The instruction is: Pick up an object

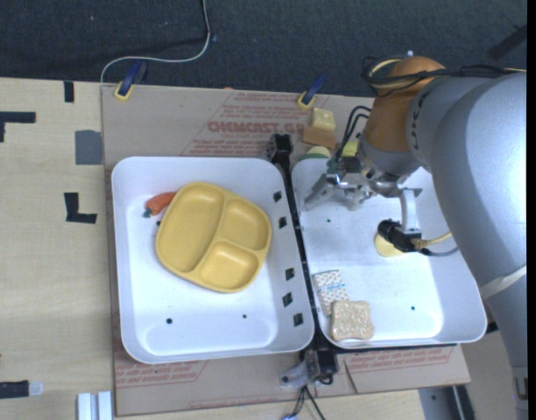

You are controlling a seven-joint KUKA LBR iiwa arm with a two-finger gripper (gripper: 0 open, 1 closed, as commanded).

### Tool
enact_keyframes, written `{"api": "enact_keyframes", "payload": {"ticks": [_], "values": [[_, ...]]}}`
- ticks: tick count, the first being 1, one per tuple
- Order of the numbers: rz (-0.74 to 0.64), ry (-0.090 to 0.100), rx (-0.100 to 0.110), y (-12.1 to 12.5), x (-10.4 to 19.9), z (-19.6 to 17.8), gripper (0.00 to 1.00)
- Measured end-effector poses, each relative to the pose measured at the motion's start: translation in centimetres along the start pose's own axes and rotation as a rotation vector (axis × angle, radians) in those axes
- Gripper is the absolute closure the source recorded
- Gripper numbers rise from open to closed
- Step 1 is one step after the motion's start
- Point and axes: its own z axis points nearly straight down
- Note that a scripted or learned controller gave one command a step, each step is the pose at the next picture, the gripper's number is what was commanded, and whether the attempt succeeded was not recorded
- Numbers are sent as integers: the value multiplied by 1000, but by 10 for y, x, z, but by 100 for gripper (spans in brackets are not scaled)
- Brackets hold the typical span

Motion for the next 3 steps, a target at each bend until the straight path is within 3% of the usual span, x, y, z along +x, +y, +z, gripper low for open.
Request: {"api": "enact_keyframes", "payload": {"ticks": [1,2,3], "values": [[-2,0,4,13,5,0,0],[1,0,1,-9,2,0,0],[-2,-2,7,13,6,0,0]]}}
